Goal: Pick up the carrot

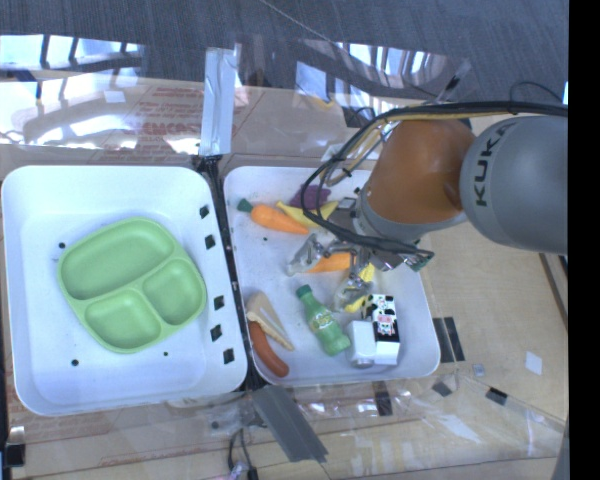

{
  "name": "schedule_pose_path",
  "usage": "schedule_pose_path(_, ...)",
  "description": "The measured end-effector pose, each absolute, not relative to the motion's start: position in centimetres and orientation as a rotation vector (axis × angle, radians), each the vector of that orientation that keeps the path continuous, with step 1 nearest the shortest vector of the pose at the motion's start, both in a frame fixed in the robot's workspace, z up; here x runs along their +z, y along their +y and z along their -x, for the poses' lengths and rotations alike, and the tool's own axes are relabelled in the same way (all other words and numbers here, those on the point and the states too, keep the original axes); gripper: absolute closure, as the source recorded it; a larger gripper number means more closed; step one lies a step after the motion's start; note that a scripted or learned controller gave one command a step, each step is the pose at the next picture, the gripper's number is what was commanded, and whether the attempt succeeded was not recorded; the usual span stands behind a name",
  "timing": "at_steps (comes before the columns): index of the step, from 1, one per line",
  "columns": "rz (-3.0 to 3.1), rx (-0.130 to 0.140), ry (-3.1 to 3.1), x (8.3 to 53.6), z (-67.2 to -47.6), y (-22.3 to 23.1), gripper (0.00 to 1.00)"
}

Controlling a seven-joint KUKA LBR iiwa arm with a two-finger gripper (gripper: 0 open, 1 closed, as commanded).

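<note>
A carrot (278, 218) with a green top lies in the right bin (420, 298) near its far-left corner, pointing right. A second, smaller orange carrot-like piece (331, 263) lies mid-bin, directly under my gripper (330, 266). The gripper hangs low inside the bin below the orange wrist band, with the small orange piece right at its tip. The wrist hides the bin's far-right part. The larger carrot lies about a hand's width to the left of the gripper, untouched.
A green bottle (324, 321), a sausage (268, 352), a beige wedge (268, 319), a white carton (378, 334) and a yellow item (363, 300) crowd the right bin's near half. A purple-and-yellow item (314, 202) lies beside the carrot. The left bin (30, 208) holds a green divided plate (130, 283).
</note>
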State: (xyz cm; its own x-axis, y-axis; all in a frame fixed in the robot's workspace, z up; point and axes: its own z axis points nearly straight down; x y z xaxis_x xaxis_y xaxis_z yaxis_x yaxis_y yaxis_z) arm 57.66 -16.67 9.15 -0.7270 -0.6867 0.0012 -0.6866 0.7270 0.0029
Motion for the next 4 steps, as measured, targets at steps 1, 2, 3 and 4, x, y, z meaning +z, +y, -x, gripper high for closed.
schedule_pose_path(1, -1.177, -0.004, -2.912, 9.2, -56.3, -20.9, 0.0)
schedule_pose_path(2, -1.287, 0.0, -2.87, 9.3, -61.4, -14.8, 0.0)
schedule_pose_path(3, -1.194, -0.003, -2.905, 9.2, -60.6, -12.2, 0.0)
schedule_pose_path(4, -1.201, -0.002, -2.905, 10.3, -60.7, -12.1, 1.0)
